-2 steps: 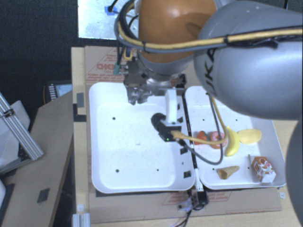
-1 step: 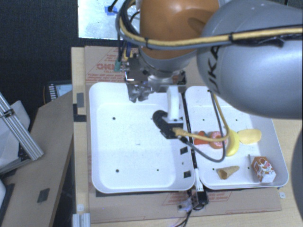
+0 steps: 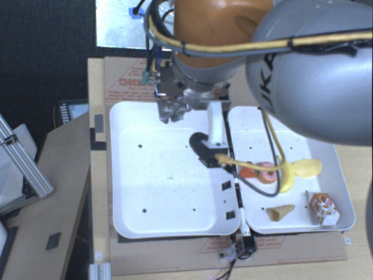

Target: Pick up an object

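Overhead, the claw (image 3: 170,114) is seen at the left bin's (image 3: 145,203) far rim; whether it is released or clenched cannot be told. In the right bin (image 3: 344,214) a smooth yellow spoon-shaped toy (image 3: 304,168) is laid with its long axis running left to right, beside a pink-and-orange ring (image 3: 265,172), a tan cone (image 3: 281,213) pointing left, and a small printed carton (image 3: 324,208).

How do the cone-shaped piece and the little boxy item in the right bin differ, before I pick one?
The cone is plain tan, tapered and lying on its side; the box is blocky, red and white with printed patches. The cone lies further in from the bin's right wall, the box close to that wall. Both are small, lie near the front rim, apart from each other and untouched.
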`<state>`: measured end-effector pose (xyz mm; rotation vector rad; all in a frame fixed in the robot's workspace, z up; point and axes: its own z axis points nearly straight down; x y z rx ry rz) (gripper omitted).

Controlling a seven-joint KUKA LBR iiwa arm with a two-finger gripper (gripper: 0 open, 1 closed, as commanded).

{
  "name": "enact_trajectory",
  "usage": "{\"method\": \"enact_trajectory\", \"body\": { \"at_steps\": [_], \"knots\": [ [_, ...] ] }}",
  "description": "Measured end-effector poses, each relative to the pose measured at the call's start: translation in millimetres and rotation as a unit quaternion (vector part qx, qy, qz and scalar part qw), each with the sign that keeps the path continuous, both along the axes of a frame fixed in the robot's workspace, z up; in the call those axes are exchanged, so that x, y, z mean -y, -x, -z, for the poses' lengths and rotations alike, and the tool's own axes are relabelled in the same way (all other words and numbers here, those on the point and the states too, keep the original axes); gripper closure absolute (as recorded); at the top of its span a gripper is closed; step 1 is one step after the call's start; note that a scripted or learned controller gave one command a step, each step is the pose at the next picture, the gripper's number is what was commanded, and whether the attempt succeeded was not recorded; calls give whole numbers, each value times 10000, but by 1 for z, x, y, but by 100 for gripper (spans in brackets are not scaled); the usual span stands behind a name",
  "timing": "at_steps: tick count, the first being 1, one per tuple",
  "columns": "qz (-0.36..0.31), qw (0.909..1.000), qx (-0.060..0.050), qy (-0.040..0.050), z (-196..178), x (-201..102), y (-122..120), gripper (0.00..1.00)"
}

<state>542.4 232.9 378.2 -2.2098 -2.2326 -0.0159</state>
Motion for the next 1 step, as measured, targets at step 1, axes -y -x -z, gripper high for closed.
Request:
{"method": "enact_trajectory", "body": {
  "at_steps": [1],
  "knots": [
    [62,10000,-43,50,86,0,-95,100]
  ]
}}
